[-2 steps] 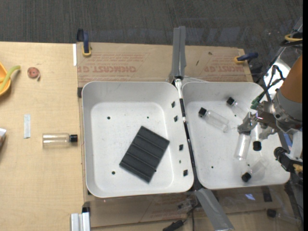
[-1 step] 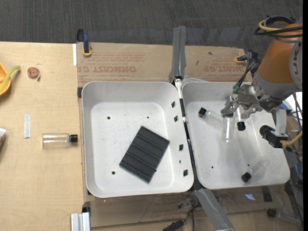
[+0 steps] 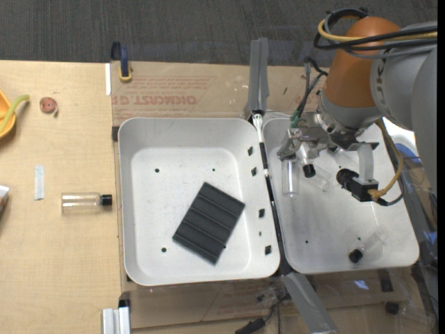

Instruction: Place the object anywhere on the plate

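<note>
Task's thing, judged to be the small clear bottle (image 3: pixel 367 248) with a black cap, lies right of the plate (image 3: pixel 208 223), in the other bin's (image 3: pixel 389 264) near corner. The plate, a dark ridged slab, lies flat and slanted in the left bin (image 3: pixel 139 186).

Risks:
- The bottle is see-through, round and hugs the bin wall, so a grab may slip or miss.
- The ridge where the two bins meet stands between bottle and plate; a low carry could clip it.
- The round bottle may roll off the ridged slab.

The gripper (image 3: pixel 297 172) hangs right of the plate and farther back, well apart from the bottle. Open or closed: cannot tell. A clear tube-like shape sits at it; unclear what.

Left of the plate, on the bench: a second clear bottle (image 3: pixel 83 200) and a white strip (image 3: pixel 39 183). Farther back are a red disc (image 3: pixel 47 104) and a blue clamp (image 3: pixel 119 61). None of these block the way.
</note>
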